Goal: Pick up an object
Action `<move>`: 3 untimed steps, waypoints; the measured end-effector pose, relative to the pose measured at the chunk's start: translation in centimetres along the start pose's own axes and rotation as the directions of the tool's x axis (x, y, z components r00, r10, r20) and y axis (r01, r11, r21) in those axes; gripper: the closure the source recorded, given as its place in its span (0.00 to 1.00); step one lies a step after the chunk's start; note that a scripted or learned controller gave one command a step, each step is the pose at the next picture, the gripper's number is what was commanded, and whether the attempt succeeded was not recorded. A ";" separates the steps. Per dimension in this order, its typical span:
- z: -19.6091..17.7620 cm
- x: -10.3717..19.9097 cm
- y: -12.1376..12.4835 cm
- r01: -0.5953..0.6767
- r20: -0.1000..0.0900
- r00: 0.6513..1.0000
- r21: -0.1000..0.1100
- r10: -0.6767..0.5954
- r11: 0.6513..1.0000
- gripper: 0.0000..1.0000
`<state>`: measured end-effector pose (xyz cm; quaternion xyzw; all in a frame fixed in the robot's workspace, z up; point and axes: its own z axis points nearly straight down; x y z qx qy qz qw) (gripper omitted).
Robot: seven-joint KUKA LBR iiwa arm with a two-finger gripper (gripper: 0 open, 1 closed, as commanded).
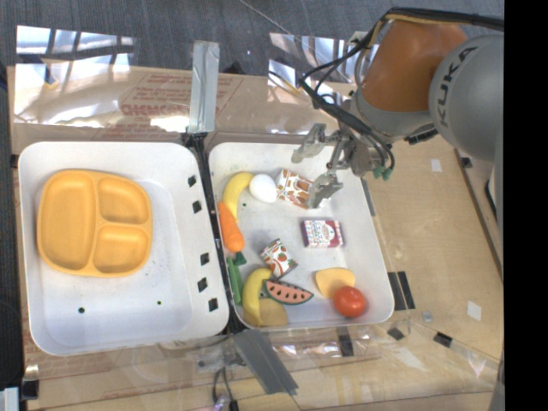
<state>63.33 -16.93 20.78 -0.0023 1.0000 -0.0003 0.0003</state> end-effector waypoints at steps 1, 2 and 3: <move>9.7 -2.1 -0.2 -0.013 -0.010 1.000 -0.003 0.013 1.000 0.00; 11.5 1.3 1.4 0.349 0.000 0.937 -0.001 -0.349 0.937 0.00; 11.6 4.6 -0.4 0.551 -0.001 0.835 -0.002 -0.551 0.835 0.00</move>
